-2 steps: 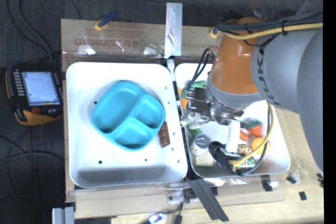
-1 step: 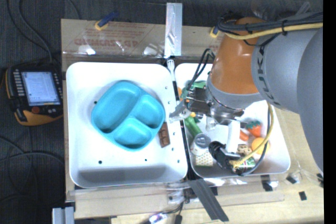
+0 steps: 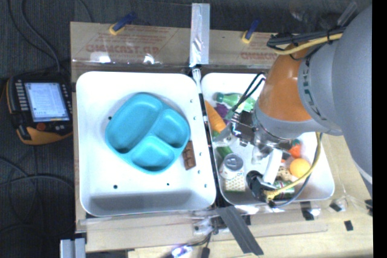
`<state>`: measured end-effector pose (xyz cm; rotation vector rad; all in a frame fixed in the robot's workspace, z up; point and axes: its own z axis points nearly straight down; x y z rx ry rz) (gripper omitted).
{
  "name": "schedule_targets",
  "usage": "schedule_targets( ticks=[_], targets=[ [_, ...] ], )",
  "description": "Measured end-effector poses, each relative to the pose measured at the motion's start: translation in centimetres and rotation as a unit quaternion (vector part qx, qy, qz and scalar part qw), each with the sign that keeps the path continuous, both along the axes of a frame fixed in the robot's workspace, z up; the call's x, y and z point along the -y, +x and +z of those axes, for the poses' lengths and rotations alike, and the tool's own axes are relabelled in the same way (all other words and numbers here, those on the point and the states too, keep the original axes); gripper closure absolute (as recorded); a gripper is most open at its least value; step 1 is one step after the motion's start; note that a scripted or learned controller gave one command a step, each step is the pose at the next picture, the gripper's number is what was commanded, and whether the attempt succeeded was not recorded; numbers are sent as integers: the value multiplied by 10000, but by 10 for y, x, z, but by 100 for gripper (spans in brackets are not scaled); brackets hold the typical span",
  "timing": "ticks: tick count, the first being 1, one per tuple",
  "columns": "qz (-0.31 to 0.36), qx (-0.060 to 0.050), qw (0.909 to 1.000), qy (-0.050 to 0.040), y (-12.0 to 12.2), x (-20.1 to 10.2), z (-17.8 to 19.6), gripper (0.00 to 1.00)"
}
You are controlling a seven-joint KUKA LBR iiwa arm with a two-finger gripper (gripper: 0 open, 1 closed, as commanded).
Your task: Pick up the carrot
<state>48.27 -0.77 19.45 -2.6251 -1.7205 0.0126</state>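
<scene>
Grey and bulky, the arm [image 3: 338, 75] fills my upper right, closest to the lens, with its orange band [image 3: 284, 90] sitting over the right bin [image 3: 329, 181]. Below the band I see the wrist hanging low among the clutter, and the jaws [image 3: 259, 154] are down in that bin, but I cannot tell how far they stand apart or whether anything sits between them; the wrist hides them from me.

I find the carrot [image 3: 214, 116] lying against the right bin's left wall, near its upper corner, slanted with one end toward the top. It sits to the left of the jaws and a little above them, near but apart, with small green and purple items [image 3: 227, 103] crowding the space between.

Further right in that bin I see an orange ball [image 3: 299, 167], and a small round grey can [image 3: 233, 163] lower down beside the wrist.

Over in the left bin [image 3: 87, 190] a blue divided plate [image 3: 148, 131] lies near the middle, with a small brown piece [image 3: 189, 156] just beside its right edge. Off the surface on the far left rests a handheld control pad [image 3: 39, 106].
</scene>
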Motion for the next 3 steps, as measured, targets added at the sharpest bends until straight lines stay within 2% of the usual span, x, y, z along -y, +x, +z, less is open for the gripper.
schedule_targets(
  ticks=[1, 2, 3],
  targets=[
    [-528, 7, 9986, 3, 30, 64, -13, 0],
    [-74, 71, 9999, 21, 24, 92, -105, 0],
    [-59, 74, 10000, 31, 26, 92, -96, 100]
  ],
)
